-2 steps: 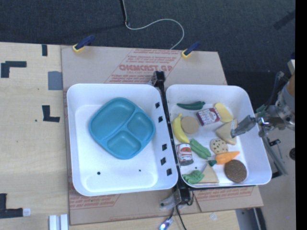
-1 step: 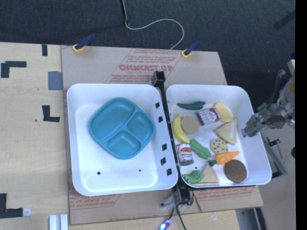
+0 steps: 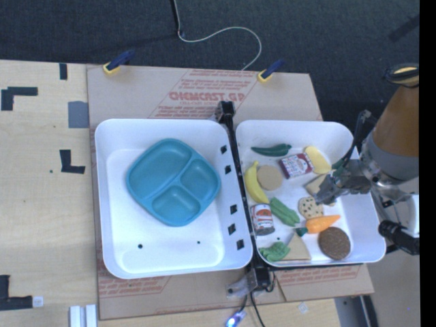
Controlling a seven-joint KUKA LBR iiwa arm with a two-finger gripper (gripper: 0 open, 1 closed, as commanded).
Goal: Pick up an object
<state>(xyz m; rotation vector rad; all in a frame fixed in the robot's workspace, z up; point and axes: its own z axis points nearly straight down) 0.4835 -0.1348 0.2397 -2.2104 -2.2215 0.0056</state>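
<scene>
Currently hand [image 3: 325,191] hangs low over right bin [image 3: 344,131], tips beside the cookie [image 3: 308,206] and carrot [image 3: 322,223]; grip state unreadable. Toy food is packed here as pick stock; blue tray [image 3: 174,181] sits alone in left bin [image 3: 109,203].

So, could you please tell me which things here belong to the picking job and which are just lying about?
Job: gripper; right bin with banana, carrot, cookie, can.

Lying about: blue plate in left bin, cardboard, clamps, cable.
</scene>
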